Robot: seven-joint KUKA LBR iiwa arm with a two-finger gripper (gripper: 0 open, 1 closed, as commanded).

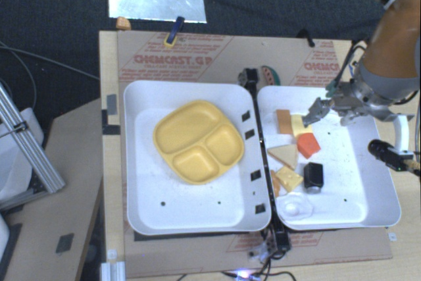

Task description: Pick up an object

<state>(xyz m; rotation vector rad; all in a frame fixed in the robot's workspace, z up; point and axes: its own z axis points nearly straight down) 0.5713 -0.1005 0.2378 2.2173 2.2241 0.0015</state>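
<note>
1. White plastic makes up the two bins: the left bin (138, 207) and the right bin (375, 201) sit side by side on the bench.
2. The right bin has the small things to pick from. They sit along its left edge, close to the wall between the two bins.
3. The gripper (321, 108) hangs over the top part of the right bin, just right of the small things. It is too dark and small to tell if the claw is wide, narrow, or holding something.
4. The nearest things look like the tan block (283, 122) and the orange block (308, 144). The orange block stands a little apart, so it may be the easy one to grab.
5. To do this step well, the arm should likely move the claw right over one block, come straight down, and close on its two flat sides. It should stay clear of the bin wall.
6. The things lie close together, so the claw could bump a neighbour.
7. Count in the right bin: one tan block, one orange block, one black block (313, 176), one pale wedge (284, 156), one clear round thing (295, 207), and what looks like a few yellow pieces (289, 178).
8. Count in the left bin: one yellow tray (197, 141) with three sections.
</note>
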